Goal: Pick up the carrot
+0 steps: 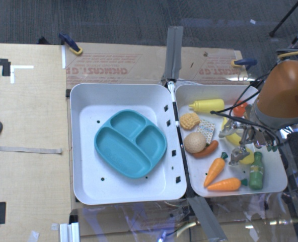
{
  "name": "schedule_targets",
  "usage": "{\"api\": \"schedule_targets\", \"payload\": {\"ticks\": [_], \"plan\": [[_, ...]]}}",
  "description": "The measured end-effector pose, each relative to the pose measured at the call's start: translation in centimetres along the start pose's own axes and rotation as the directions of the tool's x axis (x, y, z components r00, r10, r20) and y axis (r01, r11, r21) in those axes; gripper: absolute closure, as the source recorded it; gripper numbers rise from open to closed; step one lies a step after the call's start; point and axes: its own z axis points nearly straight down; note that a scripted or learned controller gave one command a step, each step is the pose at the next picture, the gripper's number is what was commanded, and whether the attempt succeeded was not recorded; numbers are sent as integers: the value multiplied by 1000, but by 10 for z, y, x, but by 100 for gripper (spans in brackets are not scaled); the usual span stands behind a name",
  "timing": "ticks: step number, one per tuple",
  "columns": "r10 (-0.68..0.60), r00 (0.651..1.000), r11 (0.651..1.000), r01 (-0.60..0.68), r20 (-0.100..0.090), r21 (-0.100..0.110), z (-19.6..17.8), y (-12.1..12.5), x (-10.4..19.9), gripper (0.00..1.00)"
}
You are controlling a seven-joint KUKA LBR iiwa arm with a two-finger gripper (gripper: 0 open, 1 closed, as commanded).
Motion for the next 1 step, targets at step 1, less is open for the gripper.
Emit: {"api": "schedule_targets", "payload": {"ticks": [1], "plan": [[157, 987, 988, -157, 14, 1, -3, 47, 55, 0]]}}
